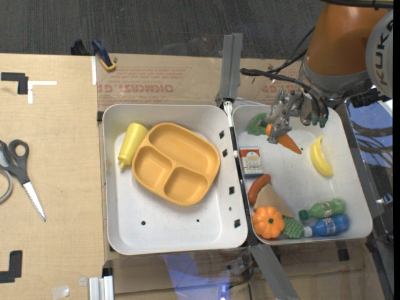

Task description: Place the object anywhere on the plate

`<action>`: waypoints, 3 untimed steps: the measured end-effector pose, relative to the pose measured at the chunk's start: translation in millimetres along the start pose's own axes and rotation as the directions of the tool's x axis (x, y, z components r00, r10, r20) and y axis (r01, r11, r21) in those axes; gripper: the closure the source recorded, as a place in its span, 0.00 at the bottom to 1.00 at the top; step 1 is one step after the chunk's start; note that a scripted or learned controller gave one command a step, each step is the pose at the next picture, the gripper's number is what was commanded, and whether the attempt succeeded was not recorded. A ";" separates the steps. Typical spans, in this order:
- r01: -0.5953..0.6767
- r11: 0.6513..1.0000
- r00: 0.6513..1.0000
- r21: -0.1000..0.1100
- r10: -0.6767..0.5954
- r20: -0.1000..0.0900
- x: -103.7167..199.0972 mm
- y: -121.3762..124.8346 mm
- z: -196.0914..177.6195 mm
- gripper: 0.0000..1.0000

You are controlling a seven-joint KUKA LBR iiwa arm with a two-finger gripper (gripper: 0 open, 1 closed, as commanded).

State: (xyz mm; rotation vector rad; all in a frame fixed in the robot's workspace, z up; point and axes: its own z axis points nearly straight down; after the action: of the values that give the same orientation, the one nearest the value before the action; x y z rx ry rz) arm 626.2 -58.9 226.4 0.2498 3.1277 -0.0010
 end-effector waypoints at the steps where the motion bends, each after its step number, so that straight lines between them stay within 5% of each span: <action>1: 0.054 0.999 0.999 -0.001 -0.054 -0.002 111.0 60.4 -44.9 1.00; 2: 0.300 0.954 0.954 -0.002 -0.300 -0.004 140.4 113.3 34.4 1.00; 3: 0.538 0.843 0.843 -0.002 -0.538 0.001 96.7 148.2 -64.8 1.00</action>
State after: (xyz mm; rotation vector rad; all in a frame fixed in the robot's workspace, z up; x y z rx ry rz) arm 554.0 102.8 290.8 -0.6370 3.0720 0.0013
